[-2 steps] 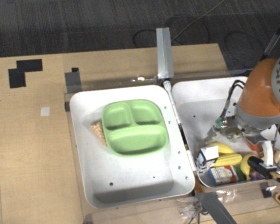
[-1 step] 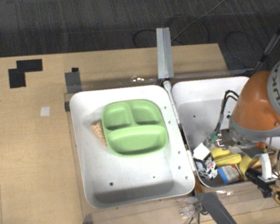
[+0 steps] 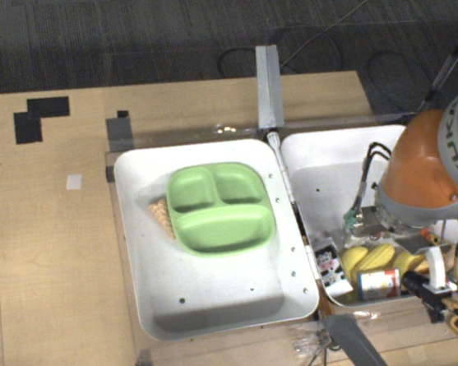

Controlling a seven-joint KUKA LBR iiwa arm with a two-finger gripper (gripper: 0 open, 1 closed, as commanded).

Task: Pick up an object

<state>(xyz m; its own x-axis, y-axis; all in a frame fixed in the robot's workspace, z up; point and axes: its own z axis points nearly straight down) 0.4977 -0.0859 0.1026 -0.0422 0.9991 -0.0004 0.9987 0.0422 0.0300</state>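
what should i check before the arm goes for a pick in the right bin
1. Targets present: ok. Yellow banana-like items and a small can lie at the near end of the right bin.
2. Tool over the targets: cannot tell; the arm's orange band hangs above that corner and hides it.
3. Anything already held: cannot tell.
4. Clutter: not ok. The can touches the yellow items, and a small black-and-white box sits beside them.
5. Left bin: ok. The green divided plate lies well apart from the arm.
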